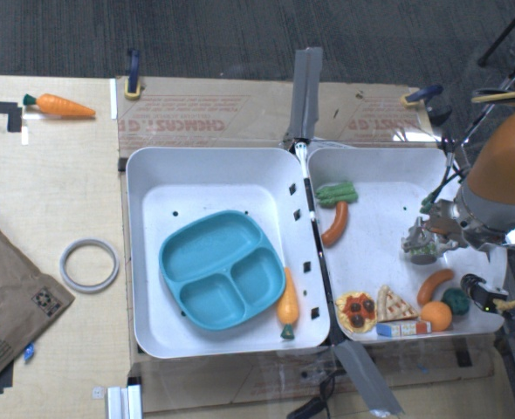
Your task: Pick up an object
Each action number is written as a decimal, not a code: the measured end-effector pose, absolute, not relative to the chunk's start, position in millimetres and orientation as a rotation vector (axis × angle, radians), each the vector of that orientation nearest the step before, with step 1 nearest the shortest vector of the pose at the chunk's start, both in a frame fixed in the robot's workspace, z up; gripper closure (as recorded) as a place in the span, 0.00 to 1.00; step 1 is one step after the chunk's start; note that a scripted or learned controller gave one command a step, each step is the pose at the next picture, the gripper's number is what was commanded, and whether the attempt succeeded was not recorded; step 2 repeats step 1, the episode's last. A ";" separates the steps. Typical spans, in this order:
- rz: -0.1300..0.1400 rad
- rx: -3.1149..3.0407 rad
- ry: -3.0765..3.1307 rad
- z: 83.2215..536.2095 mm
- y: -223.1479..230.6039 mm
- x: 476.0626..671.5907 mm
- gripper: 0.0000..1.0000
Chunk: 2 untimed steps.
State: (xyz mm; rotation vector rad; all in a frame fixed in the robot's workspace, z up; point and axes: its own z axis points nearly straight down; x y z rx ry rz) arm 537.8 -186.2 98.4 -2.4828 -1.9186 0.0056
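Note:
My gripper [422, 244] is low over the right bin [380, 168], near its right side, pointing down at the white floor. Just below it lies an orange-brown sausage [436, 283]. Along the front wall sit an orange [436, 315], a dark teal toy [456, 301], a red and white box [403, 328], a triangular toast slice [395, 304] and a small round pizza [355, 311]. At the bin's left side lie a green vegetable [336, 192] and a second sausage [334, 223]. Nothing can be seen held in the gripper.
The left bin [144, 234] holds a blue divided plate [223, 269] and a carrot [288, 297] by the shared wall. On the bench to the left lie another carrot [61, 106], a tape ring [90, 263] and a cardboard box [9, 312].

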 end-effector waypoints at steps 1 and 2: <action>0.004 -2.319 -2.117 193.0 -138.3 589.3 1.00; 0.004 -2.319 -2.117 193.0 -138.3 589.3 1.00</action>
